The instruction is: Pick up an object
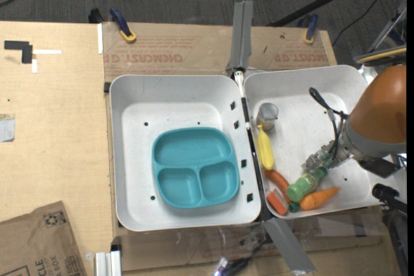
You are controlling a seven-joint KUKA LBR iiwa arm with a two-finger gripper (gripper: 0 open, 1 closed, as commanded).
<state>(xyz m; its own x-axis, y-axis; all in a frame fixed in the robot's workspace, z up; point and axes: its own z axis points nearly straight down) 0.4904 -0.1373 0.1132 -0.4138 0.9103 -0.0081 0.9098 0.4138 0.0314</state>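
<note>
- Starting at your far left, the wooden bench (pixel 52 139) is carrying a scrap of brown cardboard (pixel 39 239) at its near corner, well apart from the left bin.
- The left bin (pixel 129 106) is sitting just to the right of that bare wood, and a teal plate (pixel 195 166) with three compartments is lying flat in the middle of it.
- A flat cardboard sheet (pixel 174 52) with red print is lying beyond the left bin, and a blue and yellow clamp (pixel 123 25) is pinning its far left corner.
- The right bin (pixel 304 84) is sitting against the left bin, their rims touching along a shared middle edge.
- Just right of that shared edge, a small grey cup (pixel 267 114) is standing at the head of a row, with a yellow banana (pixel 264 147) lying below it and a small red piece (pixel 277 202) lying at the near end.
- Further right from the left bin, a green bottle (pixel 303 187) is lying tilted, and an orange carrot (pixel 318 198) is lying just beside it, nearer to you.
- The gripper (pixel 321 160) is hanging right over the upper end of the green bottle; you are looking at a tangle of metal there, so I cannot tell whether it is open, closed, or touching the bottle.
- A black spoon (pixel 323 105) is lying beyond the gripper, farther from you.
- The arm (pixel 383 114), orange at its band, is reaching in farthest from the left bin.
</note>
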